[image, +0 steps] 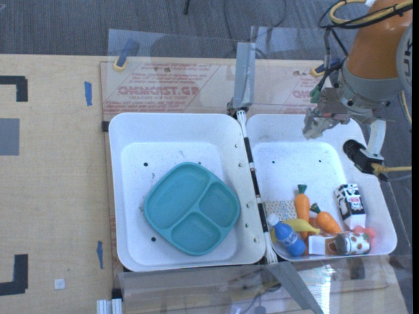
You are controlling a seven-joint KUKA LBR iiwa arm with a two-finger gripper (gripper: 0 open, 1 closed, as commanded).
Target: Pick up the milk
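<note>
The left bin (pixel 124 175) holds a teal divided tray (pixel 192 207) with bare white floor around it. The right bin (pixel 288 152) is open across its far half; toys crowd its near edge: blue bottle (pixel 288 237), carrots (pixel 302 205), and the milk (pixel 350 203) (cow-patterned carton) by the right wall. The tool (pixel 321 124) hovers over the far right rim; whether spread or pressed together cannot be told. Tan surface (pixel 46 195) lies left.

On my feed the arm (pixel 374 48) shows a rounded orange band above a grey wrist section. Yellow and black cables (pixel 345 10) loop beside the orange shell. Below the wrist I see a grey metal gripper (pixel 319 124); a black part with a yellow cable sits lower right
</note>
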